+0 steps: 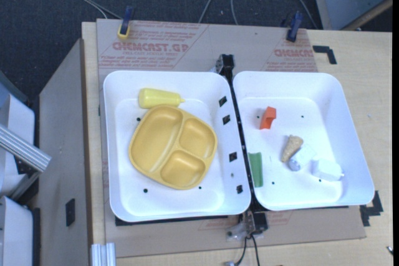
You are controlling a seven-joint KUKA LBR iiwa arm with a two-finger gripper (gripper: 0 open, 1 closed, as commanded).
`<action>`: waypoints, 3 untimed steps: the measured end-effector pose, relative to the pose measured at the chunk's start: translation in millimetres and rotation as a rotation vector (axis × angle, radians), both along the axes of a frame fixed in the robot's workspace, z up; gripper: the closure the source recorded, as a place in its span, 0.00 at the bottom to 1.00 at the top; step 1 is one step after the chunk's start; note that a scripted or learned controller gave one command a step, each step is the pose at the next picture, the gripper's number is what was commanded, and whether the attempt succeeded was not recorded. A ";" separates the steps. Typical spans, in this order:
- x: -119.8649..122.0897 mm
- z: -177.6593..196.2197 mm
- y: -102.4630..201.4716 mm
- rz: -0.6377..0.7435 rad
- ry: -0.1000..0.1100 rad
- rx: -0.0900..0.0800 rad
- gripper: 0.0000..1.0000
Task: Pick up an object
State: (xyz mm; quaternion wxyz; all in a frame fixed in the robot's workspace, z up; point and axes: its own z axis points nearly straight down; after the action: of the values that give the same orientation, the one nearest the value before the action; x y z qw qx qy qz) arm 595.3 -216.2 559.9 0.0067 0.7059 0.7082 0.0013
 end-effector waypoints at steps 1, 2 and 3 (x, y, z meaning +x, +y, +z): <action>0.3 11.8 0.4 0.001 -0.005 -0.003 1.00; 0.6 23.4 0.7 0.003 -0.009 -0.006 1.00; 0.9 35.1 1.1 0.003 -0.013 -0.009 1.00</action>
State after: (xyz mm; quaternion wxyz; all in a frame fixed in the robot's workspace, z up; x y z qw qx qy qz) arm 596.3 -215.2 594.9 0.0143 0.7047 0.7094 0.0028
